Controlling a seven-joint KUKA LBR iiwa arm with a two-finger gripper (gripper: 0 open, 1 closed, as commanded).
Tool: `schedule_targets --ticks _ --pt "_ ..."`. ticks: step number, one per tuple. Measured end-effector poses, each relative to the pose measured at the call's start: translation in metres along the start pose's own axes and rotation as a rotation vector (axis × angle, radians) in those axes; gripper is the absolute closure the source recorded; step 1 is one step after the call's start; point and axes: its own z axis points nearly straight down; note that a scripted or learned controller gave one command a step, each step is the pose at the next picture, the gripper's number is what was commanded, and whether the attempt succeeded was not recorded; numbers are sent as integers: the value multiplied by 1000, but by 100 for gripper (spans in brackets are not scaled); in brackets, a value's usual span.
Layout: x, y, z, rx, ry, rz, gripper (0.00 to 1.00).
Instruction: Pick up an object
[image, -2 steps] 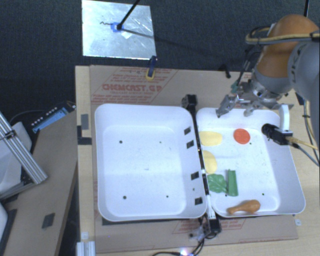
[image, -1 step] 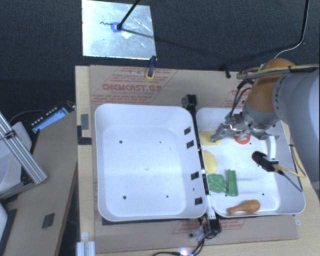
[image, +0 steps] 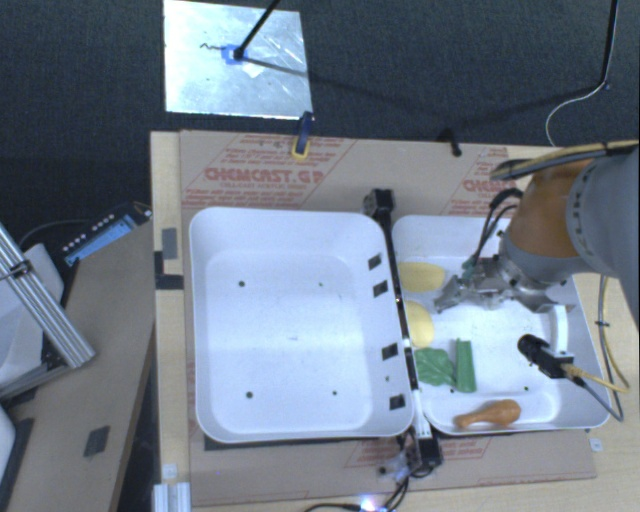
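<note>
We are looking across the bench from the bare left bin (image: 290, 330) to the right bin (image: 560, 405), where yellow pieces (image: 420, 275), a green block (image: 463, 365) and an orange drumstick-like toy (image: 488, 412) are lying. We are judging the green block light, stiff and easiest to pinch across its narrow sides. Our claw (image: 462, 290) is hanging low just beside the upper yellow piece, holding nothing we can see; whether spread or pressed together, we cannot tell.

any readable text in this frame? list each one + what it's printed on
"CHEMCAST GP": red print on the brown sheet under the bins, above the left bin.
Red print on the same sheet by the arm: partly hidden, unreadable.
Red print along the sheet's front edge: too small to read.
</note>
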Motion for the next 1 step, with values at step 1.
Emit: schedule_targets --ticks 1 --pt "61 87 -109 -22 0 -13 0"
